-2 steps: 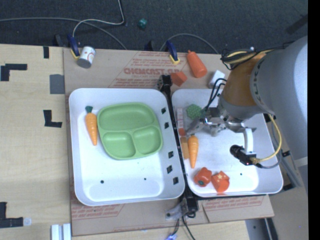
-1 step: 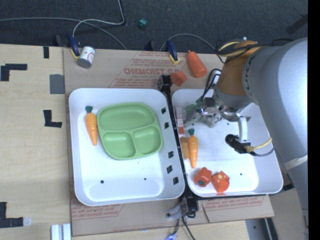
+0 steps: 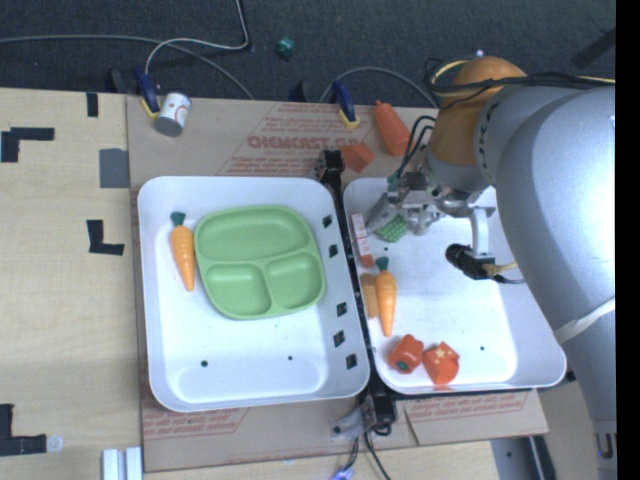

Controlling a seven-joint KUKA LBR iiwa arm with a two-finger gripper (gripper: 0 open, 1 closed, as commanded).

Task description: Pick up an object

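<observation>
The two-finger gripper [image 3: 400,218] hung low over the upper left part of the right shallow white bin [image 3: 520,353], at the end of the grey arm with the orange band [image 3: 470,118]. A small green ribbed object [image 3: 393,230] sat right at the gripper tip, but I could not tell whether it was pinched or just lying under the tool; the grip state was unreadable from this slanted angle.

Other candidates in the same bin: an orange plastic carrot with a green top [image 3: 385,301] lay near the left wall, well below the gripper, and two red tomato-like toys [image 3: 425,358] sat touching each other near the front edge. A thin white-and-red packet [image 3: 360,240] stood against the divider just beside the green piece.

The left white bin [image 3: 160,368] held a light green sectioned plate [image 3: 262,261] and a second orange carrot [image 3: 182,253] just beside the plate's left rim.

Risks, as a judgement: the green piece was small and close to the bin wall and the packet, so the tool could clip the wall or nudge the packet instead of closing cleanly. An off-centre pinch would likely let it slip on lift. The black cable or bracket [image 3: 475,261] by the wrist might also snag.
</observation>
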